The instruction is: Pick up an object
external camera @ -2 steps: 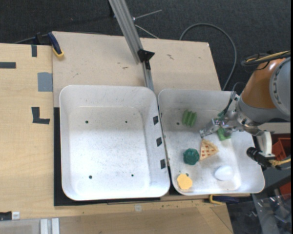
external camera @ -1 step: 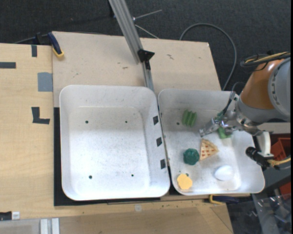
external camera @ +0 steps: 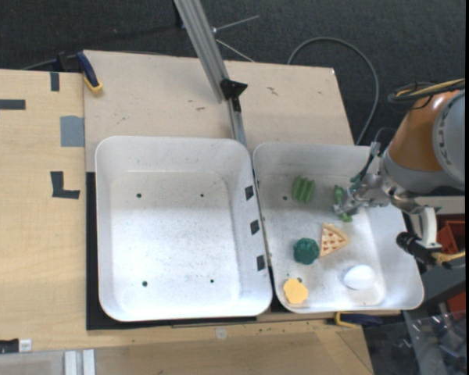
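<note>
Gripper (external camera: 345, 205) is low in the right bin (external camera: 391, 291), upper right part, just above the pizza slice (external camera: 333, 239); can't tell finger state, too small and cluttered at the tip, nothing visibly between them. Green ridged piece (external camera: 302, 188) sits left of the gripper, apart from it. Dark green lump (external camera: 306, 250) is beside the pizza slice, yellow piece (external camera: 295, 291) near the front-left corner, white ball (external camera: 359, 276) near the front right.
</note>
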Available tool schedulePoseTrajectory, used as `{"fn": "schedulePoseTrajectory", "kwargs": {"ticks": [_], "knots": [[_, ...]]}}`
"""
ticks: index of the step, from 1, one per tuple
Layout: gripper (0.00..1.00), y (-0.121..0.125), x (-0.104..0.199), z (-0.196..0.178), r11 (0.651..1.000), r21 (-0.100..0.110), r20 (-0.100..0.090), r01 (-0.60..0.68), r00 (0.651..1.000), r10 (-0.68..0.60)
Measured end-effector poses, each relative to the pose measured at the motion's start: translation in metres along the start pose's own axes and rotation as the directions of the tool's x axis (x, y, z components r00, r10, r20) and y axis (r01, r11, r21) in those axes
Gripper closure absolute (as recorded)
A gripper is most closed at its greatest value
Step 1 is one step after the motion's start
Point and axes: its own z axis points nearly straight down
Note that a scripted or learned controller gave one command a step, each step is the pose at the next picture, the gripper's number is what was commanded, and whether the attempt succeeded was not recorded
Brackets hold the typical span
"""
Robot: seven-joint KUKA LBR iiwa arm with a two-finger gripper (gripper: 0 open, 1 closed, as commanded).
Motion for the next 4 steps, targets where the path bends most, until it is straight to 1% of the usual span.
{"fn": "schedulePoseTrajectory", "kwargs": {"ticks": [1, 2, 3, 4], "knots": [[1.00, -0.001, -0.009, -0.048, 1.000, 0.011, -0.008, -0.001, 1.000, 0.001], [1.00, -0.003, 0.001, -0.101, 1.000, 0.010, -0.009, 0.001, 1.000, 0.000], [1.00, -0.002, 0.001, -0.130, 1.000, 0.012, -0.009, 0.000, 1.000, 0.000], [1.00, -0.019, 0.053, -0.124, 1.000, 0.017, -0.012, 0.003, 1.000, -0.003]]}}
